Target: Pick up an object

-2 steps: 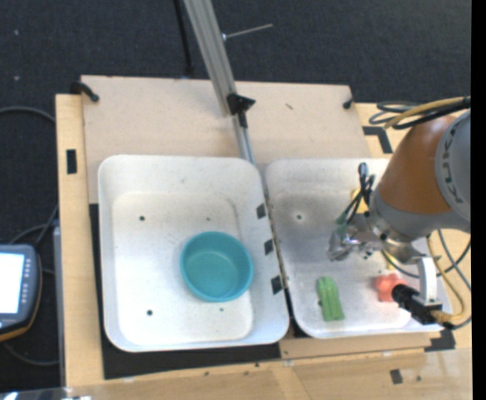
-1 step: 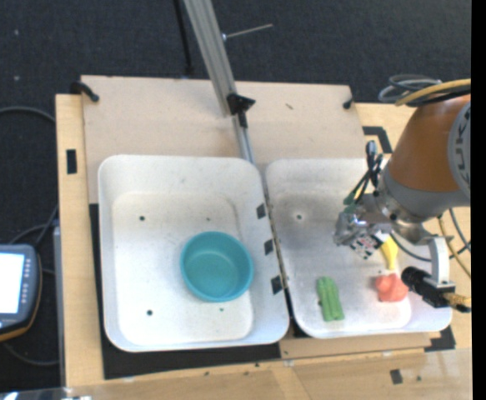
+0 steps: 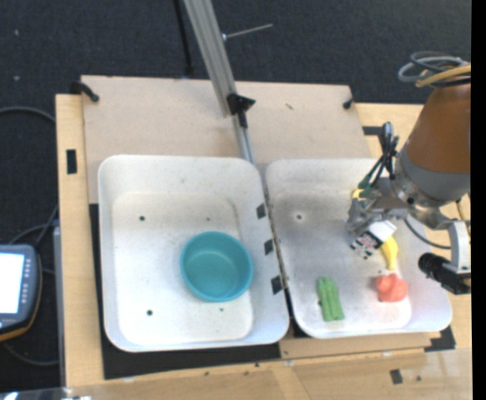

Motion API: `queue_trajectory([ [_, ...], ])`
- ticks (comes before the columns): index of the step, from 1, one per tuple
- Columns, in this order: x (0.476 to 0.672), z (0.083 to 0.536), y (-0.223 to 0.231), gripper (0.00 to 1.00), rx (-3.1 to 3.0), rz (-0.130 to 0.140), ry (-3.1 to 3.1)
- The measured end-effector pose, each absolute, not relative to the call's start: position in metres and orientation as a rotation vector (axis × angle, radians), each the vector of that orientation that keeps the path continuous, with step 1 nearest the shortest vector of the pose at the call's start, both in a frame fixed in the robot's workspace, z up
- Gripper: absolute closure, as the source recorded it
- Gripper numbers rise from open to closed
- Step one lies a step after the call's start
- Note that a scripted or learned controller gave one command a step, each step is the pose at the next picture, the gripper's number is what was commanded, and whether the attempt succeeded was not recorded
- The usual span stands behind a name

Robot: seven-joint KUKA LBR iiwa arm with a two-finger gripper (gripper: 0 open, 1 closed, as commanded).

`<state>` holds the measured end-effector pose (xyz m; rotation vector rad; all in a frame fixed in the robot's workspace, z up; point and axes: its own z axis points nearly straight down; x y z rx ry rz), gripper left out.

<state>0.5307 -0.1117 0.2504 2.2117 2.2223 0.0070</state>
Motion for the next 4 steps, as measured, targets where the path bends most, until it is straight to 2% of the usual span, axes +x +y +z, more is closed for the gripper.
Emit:
queue_trajectory([
  [3, 0.595, 0.267, 0.034, 1.0, 2.212, 0.004, 2.229],
  [4, 0.619, 0.25, 0.073, 1.0, 2.215, 0.0, 2.225],
])
